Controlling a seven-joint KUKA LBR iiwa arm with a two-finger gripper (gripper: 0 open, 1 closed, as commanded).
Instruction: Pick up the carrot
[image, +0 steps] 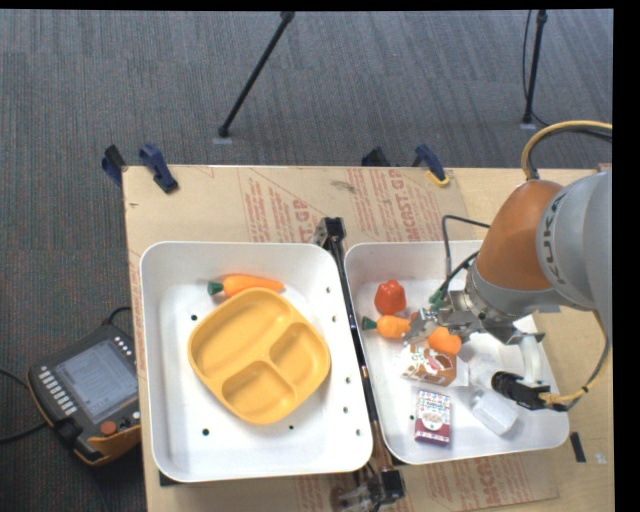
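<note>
Camera view: not picked yet, by my read. The orange plastic carrot with green top (248, 285) lies flat in the left white bin (170, 400), touching the far rim of the yellow divided plastic plate (259, 354).

A second, stubbier orange carrot-like piece with green end (393, 325) lies right of the plate, across the divider, on the floor of the right white bin (400, 262).

The tool (437, 322) hangs low over that right bin, further right of the plate than the stubby piece. It sits just beside that piece and a round orange piece (445, 341). Can't tell how wide the tool is open or whether it has hold of anything; the wrist blocks it. Neither carrot looks lifted.

Left to do, as I judge it: close on a carrot and raise it clear of the bin.

Surface: the counter (250, 205) is a brown sheet with red print, with blue clamps (158, 165) on its far edge behind the plate.

Room: grey carpet (100, 80) all round, black tripod legs (255, 70) beyond the counter, and a grey-and-orange teach pendant (88, 395) on the floor left of the plate.
</note>
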